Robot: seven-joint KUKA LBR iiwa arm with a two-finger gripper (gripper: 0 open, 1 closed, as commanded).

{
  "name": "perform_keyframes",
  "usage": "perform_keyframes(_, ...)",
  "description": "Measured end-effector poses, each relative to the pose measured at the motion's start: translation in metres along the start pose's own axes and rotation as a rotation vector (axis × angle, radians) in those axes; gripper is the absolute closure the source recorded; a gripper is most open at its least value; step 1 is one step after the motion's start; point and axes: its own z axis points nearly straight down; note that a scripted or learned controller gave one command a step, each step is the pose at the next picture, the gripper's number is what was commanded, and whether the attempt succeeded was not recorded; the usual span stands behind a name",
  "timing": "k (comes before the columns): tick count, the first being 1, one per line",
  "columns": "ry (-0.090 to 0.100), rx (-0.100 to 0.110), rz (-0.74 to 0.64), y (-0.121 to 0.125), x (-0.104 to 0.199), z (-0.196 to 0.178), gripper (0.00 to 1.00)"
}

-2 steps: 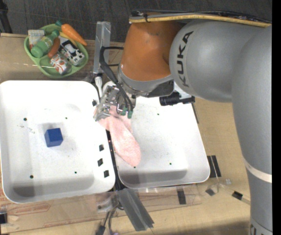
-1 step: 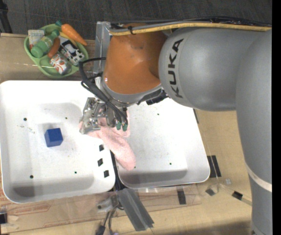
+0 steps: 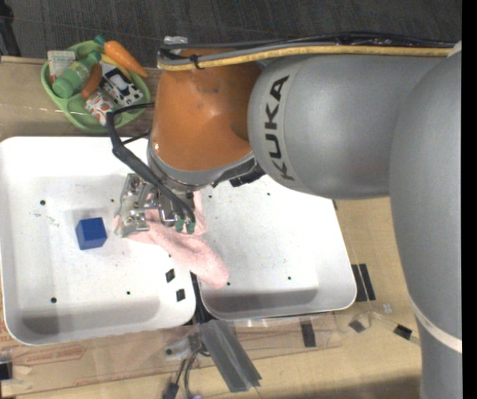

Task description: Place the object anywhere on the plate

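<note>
A: Tool point(image 3: 157, 214) over left bin point(image 3: 22, 223), fingers on pink cloth point(image 3: 190, 252); grip state unreadable.
B: Contents?
A: Blue cube point(image 3: 91, 233) left (green bowl point(image 3: 72, 110) holds toys).

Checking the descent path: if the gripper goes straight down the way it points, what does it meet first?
Probably the pink cloth lying under the gripper, then the left bin floor; depth is unclear from above.
</note>
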Motion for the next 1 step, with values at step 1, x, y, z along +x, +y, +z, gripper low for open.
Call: perform_keyframes(1, -0.004, -0.001, -0.003, 0.047, 0.0114, -0.0048, 1.0)
